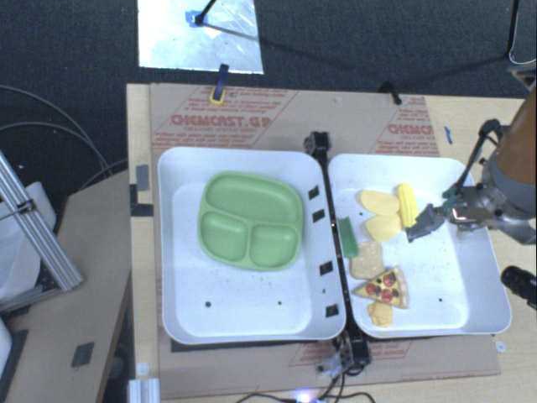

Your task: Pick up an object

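Bench: a brown board (pixel 285 116) printed with red lettering carries 2 shallow white bins side by side.
Left bin (pixel 180 309): holds a pale green divided plate (pixel 250 221) with 3 compartments, 1 long one at the far side and 2 smaller ones nearer the camera.
Right bin (pixel 445 300): holds a cluster of toy food pieces along its left half.
Corn (pixel 406 203): a small yellow cob, ribbed, lying lengthwise toward the bin's far side, just beside the gripper's tip.
Yellow pieces: 2 smooth pale yellow rounded shapes, 1 (pixel 378 201) touching the corn's left side and 1 (pixel 383 227) just below it.
Green stick (pixel 347 237): a flat dark green bar lying along the divider between the bins.
Beige piece (pixel 366 263): a pale, speckled lump, possibly a bread or cookie shape; the detail is too soft to be sure.
Pizza slice (pixel 384 286): a triangular wedge with orange crust and red and dark toppings, touching the beige piece.
Small yellow piece (pixel 381 313): a lumpy bit nearest the camera, just below the pizza slice.
Gripper (pixel 422 224): dark, reaching in from the right over the right bin, its tip low beside the corn and the lower yellow piece.
Gripper state: cannot tell.
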You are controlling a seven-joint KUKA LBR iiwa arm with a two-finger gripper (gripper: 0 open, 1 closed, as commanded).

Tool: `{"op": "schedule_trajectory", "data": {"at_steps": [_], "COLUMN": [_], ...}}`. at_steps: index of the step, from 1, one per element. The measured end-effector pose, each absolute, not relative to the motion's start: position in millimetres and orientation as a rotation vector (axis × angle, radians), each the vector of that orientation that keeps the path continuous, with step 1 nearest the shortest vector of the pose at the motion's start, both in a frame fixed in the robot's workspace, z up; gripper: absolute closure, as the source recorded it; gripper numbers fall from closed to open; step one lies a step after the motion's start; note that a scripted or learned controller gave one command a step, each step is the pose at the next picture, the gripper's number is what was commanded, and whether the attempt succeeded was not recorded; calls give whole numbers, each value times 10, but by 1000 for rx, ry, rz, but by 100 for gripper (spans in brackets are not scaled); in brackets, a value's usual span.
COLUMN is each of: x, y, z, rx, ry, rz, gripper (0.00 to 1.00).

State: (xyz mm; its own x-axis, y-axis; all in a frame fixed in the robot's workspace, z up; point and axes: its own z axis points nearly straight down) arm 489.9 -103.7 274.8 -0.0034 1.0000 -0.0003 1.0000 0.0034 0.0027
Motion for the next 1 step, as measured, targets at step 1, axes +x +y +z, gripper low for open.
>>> {"op": "schedule_trajectory", "data": {"at_steps": [1], "x": [4857], "y": [-750], "z": [1841], "rx": [2221], "ry": [2231], "rz": [-4], "gripper": [0]}}
